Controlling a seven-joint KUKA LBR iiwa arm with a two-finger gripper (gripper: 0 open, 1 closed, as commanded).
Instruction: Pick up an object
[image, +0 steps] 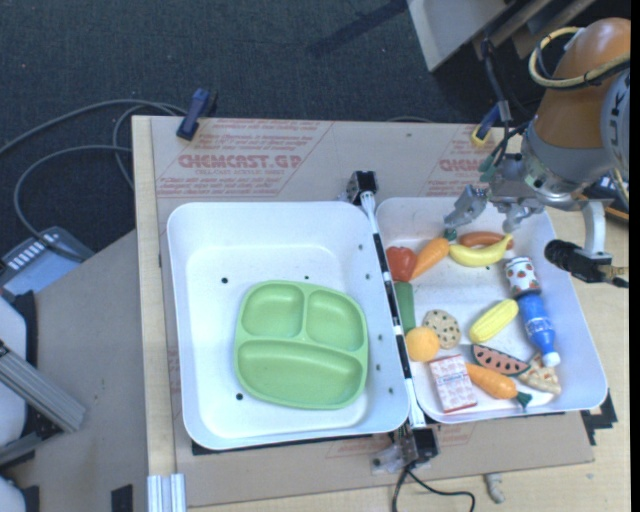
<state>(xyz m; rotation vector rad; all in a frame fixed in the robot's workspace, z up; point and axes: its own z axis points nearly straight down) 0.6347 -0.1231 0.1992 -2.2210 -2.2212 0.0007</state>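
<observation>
Camera view: the claw (492, 207), spread and holding nothing, is hovering above the banana (479, 252); next, lowering and pinching.

Slanted overhead view of both bins (190, 300)

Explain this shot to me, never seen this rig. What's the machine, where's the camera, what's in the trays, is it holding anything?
It is one robot arm, grey with an orange band, reaching in from the right. One fixed camera looks down at a slant on a bench with two shallow white bins. The left bin holds a green divided plate. The right bin holds toy food: a banana, a carrot, a corn cob, a cookie, a watermelon slice, plus a bottle with a blue label. The gripper hangs over the far end of the right bin, just above the banana. Its fingers look spread apart, and nothing sits between them, so it holds nothing.
</observation>
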